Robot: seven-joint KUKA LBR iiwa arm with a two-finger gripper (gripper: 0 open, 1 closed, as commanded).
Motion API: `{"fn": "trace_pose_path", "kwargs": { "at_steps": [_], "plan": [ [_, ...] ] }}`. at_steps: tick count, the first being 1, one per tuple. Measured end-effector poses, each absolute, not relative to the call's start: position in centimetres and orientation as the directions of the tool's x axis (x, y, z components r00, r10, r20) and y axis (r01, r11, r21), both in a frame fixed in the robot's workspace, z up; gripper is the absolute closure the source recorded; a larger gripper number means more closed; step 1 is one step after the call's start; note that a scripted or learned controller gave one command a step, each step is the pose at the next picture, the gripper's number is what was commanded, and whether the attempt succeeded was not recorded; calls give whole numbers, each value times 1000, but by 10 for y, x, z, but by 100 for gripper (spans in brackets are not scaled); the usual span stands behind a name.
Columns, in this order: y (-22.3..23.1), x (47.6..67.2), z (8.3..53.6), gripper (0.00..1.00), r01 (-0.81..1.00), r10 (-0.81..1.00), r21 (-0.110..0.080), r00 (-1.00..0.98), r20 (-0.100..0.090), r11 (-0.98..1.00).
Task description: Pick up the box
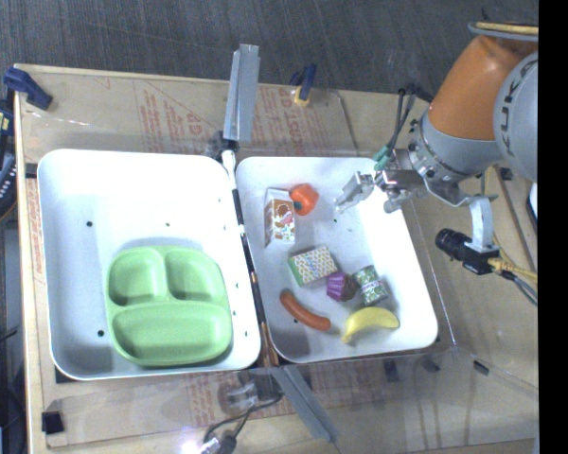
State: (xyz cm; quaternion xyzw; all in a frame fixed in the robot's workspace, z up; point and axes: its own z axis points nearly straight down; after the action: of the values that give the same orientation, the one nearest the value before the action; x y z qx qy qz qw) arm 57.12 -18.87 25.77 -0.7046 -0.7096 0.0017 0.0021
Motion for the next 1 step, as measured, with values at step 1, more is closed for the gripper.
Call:
{"fn": "trace_pose_path", "kwargs": {
  "at_steps": [1],
  "plan": [
    [-137, 543, 97, 0, 995, 995, 2, -98, 0, 98]
  ]
}}
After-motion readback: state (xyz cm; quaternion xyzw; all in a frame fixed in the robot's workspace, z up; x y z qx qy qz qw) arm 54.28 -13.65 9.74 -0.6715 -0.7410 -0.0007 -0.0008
